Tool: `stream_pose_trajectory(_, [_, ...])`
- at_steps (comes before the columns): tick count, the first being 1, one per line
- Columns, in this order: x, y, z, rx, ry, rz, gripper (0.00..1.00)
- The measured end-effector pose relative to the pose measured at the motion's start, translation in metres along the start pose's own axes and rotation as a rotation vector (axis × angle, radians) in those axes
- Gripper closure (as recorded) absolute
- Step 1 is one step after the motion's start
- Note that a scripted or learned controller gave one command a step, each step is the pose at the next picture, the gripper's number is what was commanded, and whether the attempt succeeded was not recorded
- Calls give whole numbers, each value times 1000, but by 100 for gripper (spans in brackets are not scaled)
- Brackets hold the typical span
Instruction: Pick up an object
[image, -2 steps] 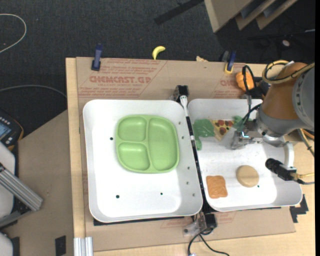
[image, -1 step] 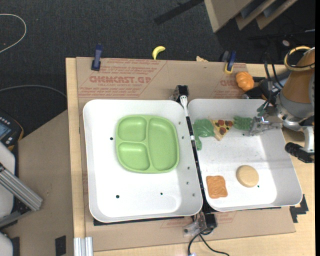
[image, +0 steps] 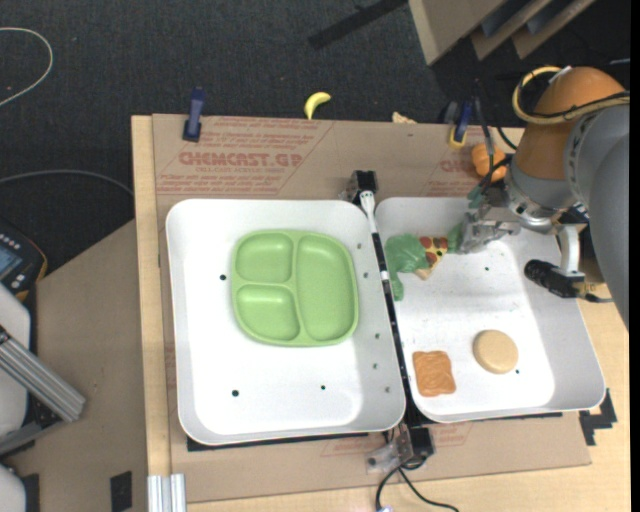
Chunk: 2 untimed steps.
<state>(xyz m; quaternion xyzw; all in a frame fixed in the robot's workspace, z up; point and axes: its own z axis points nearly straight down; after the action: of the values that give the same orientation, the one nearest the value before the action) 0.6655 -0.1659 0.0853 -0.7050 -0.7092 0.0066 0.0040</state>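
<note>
The gripper (image: 478, 228) sits low in the right bin (image: 560, 345), near its far edge — whether it is open or clenched, I cannot tell. Just left of it lies a green object (image: 403, 254) touching a small multicoloured item (image: 434, 250). Nearer the front lie 2 pieces: an orange square (image: 434, 372) and a tan round (image: 495, 351). The left bin (image: 200, 330) holds a green divided plate (image: 295, 287).

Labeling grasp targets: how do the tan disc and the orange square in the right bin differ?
The tan disc is round, pale and looks thicker; the orange square is flat, darker and square-cornered. The disc lies nearer the bin's middle, the square at its left front corner. Both lie flat, apart, away from the claw.
</note>
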Motion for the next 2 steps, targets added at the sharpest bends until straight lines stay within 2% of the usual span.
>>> stream_pose_trajectory(1, [120,4,-109,-29,7,-7,100])
stream_pose_trajectory(2, [176,-45,-128,-11,7,0,100])
